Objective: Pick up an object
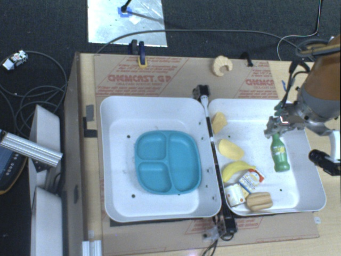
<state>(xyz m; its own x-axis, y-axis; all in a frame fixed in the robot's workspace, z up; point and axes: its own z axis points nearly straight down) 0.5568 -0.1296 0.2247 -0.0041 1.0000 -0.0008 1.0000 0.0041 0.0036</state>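
Green bottle (279,154) lies just below my gripper (278,125); finger state I cannot tell. Approach step; next, descend onto it.

Left bin (114,159): a blue divided plate (168,161) is held.
Right bin (303,196): a green bottle (279,153), yellow food pieces (230,149) and a bun (259,200) are contained.
Gripper (278,127): seen at the bottle's far end.

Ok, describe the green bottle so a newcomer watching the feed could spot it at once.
Start at the right white bin. Near its right side, directly below the end effector, lies the green bottle, neck pointing up toward the arm. It is the only green item; its neighbours, the banana and other foods, are yellow or tan.
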